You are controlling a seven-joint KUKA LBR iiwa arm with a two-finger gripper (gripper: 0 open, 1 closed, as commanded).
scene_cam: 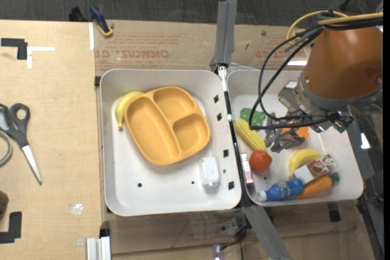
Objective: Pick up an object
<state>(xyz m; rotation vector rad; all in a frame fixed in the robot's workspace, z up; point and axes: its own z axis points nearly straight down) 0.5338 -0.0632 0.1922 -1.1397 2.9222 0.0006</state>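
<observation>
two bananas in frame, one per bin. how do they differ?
The left-bin banana lies wedged between the orange divided plate and the bin wall; the right-bin banana lies among other toys near the carrot. The left one looks longer and arcs upright; the right one is shorter, arching sideways. Both are yellow.

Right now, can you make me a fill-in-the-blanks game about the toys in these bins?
1. The yellow divided plate lies in the ____ bin.
2. The toy tomato is coloured ____.
3. The corn lies in the ____ bin.
4. The scissors lie on the bench, to the ____ of both bins.

Missing words: left; red; right; left
</observation>
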